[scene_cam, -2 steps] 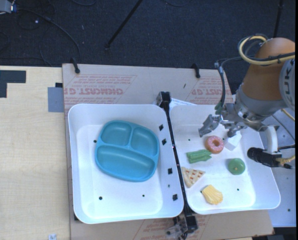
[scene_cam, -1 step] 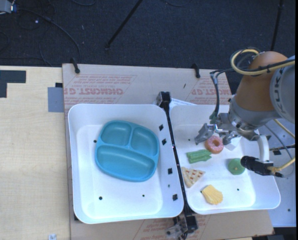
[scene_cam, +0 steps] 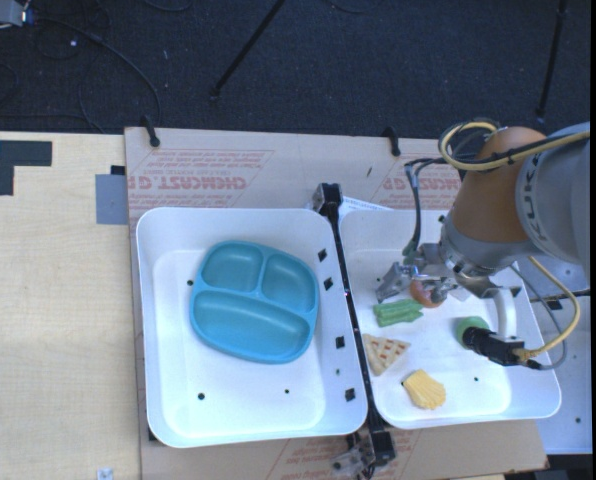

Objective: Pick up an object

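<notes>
Here my pincer (scene_cam: 415, 285) hangs low in the right bin (scene_cam: 538, 400), closed on a small red-and-white object (scene_cam: 425, 293); a green piece (scene_cam: 397, 312) lies just below it, touching or nearly.

bench (scene_cam: 48, 298): pale wood | on it: cardboard sheet (scene_cam: 208, 173) | two white bins (scene_cam: 168, 268) side by side

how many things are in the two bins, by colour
blue: 1, the plate in the left bin
green: 2, a long piece and a round piece
yellow: 1, a chunk
tan: 1, a waffle wedge
red: 1, a small piece
total: 6
</notes>
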{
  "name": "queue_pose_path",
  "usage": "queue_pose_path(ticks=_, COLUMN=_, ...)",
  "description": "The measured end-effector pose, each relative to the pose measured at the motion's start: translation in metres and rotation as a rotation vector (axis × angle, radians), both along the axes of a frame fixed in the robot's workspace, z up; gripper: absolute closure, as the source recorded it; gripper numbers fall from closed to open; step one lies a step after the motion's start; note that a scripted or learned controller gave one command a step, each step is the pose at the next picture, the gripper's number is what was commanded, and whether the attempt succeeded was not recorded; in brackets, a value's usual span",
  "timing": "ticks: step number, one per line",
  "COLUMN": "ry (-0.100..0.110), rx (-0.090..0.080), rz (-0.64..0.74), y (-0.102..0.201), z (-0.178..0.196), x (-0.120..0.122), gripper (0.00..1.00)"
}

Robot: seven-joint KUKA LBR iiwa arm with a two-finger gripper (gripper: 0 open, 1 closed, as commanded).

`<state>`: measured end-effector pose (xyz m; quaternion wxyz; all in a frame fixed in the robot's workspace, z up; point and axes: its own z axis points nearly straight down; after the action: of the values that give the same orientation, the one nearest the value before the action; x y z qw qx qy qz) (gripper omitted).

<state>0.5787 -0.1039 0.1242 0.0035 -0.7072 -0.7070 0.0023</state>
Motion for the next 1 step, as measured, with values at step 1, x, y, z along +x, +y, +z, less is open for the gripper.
queue_pose_path(ticks=1, ry=-0.019, rx=-0.012, rz=-0.004, y=-0.0046, z=-0.0298, x=0.0037, gripper=0.00)
